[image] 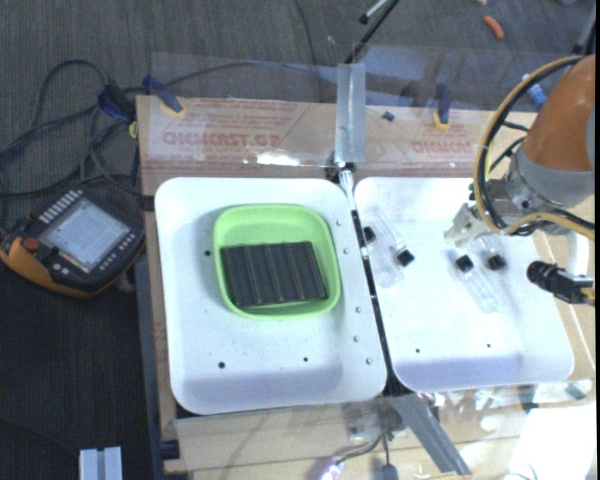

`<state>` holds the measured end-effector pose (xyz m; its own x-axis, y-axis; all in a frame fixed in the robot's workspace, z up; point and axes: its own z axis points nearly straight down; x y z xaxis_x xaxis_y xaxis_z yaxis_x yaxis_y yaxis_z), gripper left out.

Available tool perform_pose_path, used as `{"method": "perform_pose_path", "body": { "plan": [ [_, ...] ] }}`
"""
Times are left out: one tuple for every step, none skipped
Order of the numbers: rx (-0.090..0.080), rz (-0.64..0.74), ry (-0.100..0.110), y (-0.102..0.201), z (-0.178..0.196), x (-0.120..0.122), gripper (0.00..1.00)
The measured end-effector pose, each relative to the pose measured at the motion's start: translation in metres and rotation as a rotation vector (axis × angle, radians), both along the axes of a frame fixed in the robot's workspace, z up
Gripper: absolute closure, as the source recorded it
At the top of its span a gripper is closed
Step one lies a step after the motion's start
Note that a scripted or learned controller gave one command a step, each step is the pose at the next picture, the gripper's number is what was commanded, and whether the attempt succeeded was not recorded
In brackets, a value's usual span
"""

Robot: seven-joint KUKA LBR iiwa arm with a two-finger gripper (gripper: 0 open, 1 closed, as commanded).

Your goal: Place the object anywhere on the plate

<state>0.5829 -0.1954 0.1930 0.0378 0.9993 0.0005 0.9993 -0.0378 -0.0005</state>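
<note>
On the bench point(280, 138), two shallow white bins sit side by side. Inside the left bin point(190, 358) lies a green plate point(230, 230) with rounded corners, placed a little above the bin's middle. A dark ribbed rectangular object point(273, 274) rests flat on the plate, covering its lower half and reaching close to the plate's near rim; its ridges run across the short side.

Over the right bin point(450, 353), the grey arm point(555, 173) with its orange band point(570, 108) comes in from the right edge, yellow and black cables looped around the wrist. Its claw point(478, 262) hangs above the bin's upper right part, well apart from the plate. The clear parts of the claw blur against the white bin floor, with only small black tips showing, so whether it is spread or pressed together cannot be told. Nothing can be seen between them.

Beyond the bench, on the dark carpet at the left, a handheld control pendant point(72, 243) with an orange-rimmed body and a pale screen lies among black cables.
</note>
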Motion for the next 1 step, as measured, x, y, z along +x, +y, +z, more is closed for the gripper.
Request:
{"method": "perform_pose_path", "body": {
  "plan": [
    [0.0,0.0,0.0,0.0,0.0,0.0,0.0]
  ]
}}
